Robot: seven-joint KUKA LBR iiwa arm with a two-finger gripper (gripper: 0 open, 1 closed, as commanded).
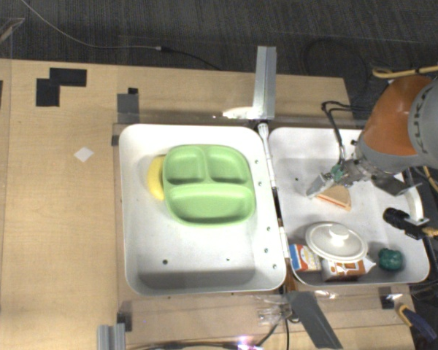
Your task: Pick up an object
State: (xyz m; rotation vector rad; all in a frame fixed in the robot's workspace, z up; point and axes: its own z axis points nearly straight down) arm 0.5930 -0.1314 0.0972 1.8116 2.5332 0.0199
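Note:
My gripper (328, 183) is low over the middle of the right bin (299, 159), reaching in from the right. It sits at the upper left edge of a tan wedge-shaped piece (339, 197) that lies on the bin floor, and it touches or overlaps that piece. Whether the wedge is held cannot be made out. Nearer the front of the same bin stands a white lidded pot (337, 241), partly covering a red and white carton (331, 267). A small dark green ball-like object (390, 259) rests in the front right corner.
The left bin (190, 268) holds a green divided plate (206, 183) with a yellow object (155, 178) poking out from under its left side. A metal post (266, 82) stands behind the bins' shared wall. Bare white floor lies at the right bin's back left.

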